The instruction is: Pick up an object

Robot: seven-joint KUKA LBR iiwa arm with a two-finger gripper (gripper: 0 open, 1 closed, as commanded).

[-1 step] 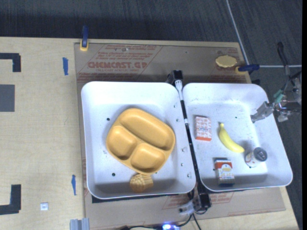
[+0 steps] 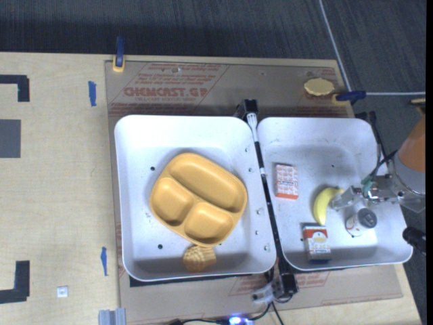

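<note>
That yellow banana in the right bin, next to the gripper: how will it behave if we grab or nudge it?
The banana is curved and smooth, so it may pivot or slide on the white bin when nudged. Its rounded sides could slip from the gripper unless gripped across the middle. It probably is light.

This looks like a robot lab or test room, not a home. A pale wooden bench (image 2: 54,202) has black marks and bits of blue tape (image 2: 92,93) stuck on it, and a brown board with printed letters (image 2: 166,90) lies under two white bins (image 2: 128,181) that sit side by side, held with clips and with wires (image 2: 270,293) at the near edge. The floor at the far side is dark grey carpet (image 2: 203,12), and the bins hold toy-like test things such as a yellow plastic tray (image 2: 197,196) and small boxes (image 2: 286,181).
</note>
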